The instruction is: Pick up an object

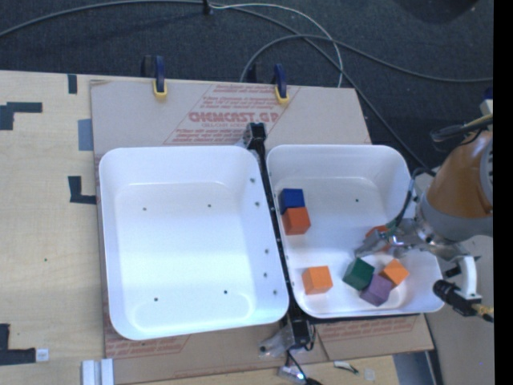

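A: So what's sitting in the right-hand shallow white plastic bin [337, 160]?

B: Six little blocks. A blue cube [292, 199] at about 10 o'clock in the bin, with a red-orange cube [296, 220] touching it just below.

A: And the rest?

B: A lone orange cube [317, 279] around 7 o'clock. Down at 5 o'clock there's a tight cluster: dark green cube [359, 274], purple cube [376, 289], and a small orange cube [394, 273], all tilted and bunched together.

Brown cardboard sheet [240, 112] under bins, red writing on it. Two blue-and-yellow clamps [158, 76] [280, 83] at its top edge. Grey cables [264, 22] loop on dark floor, top of frame. Wooden bench [40, 239], black tape marks [19, 114], left side.
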Tool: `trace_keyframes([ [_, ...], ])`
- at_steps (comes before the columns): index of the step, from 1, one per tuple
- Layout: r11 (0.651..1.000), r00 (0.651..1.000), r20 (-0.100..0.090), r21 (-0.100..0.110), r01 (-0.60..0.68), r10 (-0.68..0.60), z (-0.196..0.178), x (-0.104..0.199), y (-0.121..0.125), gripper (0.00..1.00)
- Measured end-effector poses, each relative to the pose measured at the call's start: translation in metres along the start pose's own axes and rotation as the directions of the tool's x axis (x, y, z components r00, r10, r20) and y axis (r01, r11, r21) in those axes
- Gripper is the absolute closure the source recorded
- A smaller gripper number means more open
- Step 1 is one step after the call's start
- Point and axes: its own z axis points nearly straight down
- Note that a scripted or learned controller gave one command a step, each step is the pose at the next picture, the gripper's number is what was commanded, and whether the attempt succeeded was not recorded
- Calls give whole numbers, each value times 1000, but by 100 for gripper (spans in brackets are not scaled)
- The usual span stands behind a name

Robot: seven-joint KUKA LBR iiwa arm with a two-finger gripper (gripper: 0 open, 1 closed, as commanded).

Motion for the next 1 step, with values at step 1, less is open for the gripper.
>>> trace_keyframes([
  [1,1000,1000,4,-4,-2,2,-4,36,-18,0],
])
